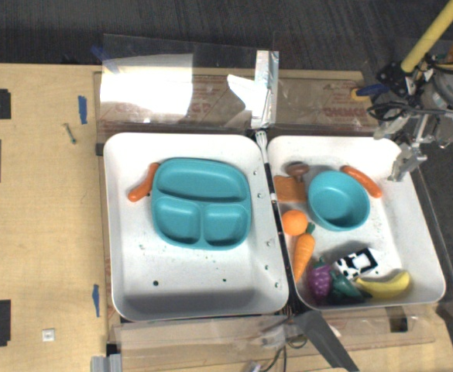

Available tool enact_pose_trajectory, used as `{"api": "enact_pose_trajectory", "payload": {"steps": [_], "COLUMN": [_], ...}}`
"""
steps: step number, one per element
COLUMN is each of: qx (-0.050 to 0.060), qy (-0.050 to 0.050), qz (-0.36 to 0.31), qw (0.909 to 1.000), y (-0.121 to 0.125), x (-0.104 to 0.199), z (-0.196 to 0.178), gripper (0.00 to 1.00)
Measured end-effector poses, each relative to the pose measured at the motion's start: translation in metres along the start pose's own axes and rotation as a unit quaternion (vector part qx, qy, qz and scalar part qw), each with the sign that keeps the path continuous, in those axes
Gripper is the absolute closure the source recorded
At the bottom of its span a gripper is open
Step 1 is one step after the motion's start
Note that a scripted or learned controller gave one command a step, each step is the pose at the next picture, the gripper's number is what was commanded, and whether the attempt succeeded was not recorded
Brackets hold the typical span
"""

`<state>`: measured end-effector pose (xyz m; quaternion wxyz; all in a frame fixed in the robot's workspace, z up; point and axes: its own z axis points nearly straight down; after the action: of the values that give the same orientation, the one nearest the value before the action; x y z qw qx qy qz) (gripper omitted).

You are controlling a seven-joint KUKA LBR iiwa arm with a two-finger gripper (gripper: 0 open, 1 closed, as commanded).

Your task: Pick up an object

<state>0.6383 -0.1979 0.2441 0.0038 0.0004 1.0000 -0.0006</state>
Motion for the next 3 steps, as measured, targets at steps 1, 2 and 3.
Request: {"api": "enact_pose_trajectory", "payload": {"steps": [1,2,3], "qx": [-0.002,0.0,0.002], "qy": [0.005,-0.001,-0.001], "qz": [-0.048,0.024,0.125], "qw": [0.9988,0.9997,0.9922], "y": [-0.011,0.008,0.046], "x": [0.043,0.103,0.016], "z": [0.144,0.155,0.156], "gripper": [0.0,0.0,0.0]}}
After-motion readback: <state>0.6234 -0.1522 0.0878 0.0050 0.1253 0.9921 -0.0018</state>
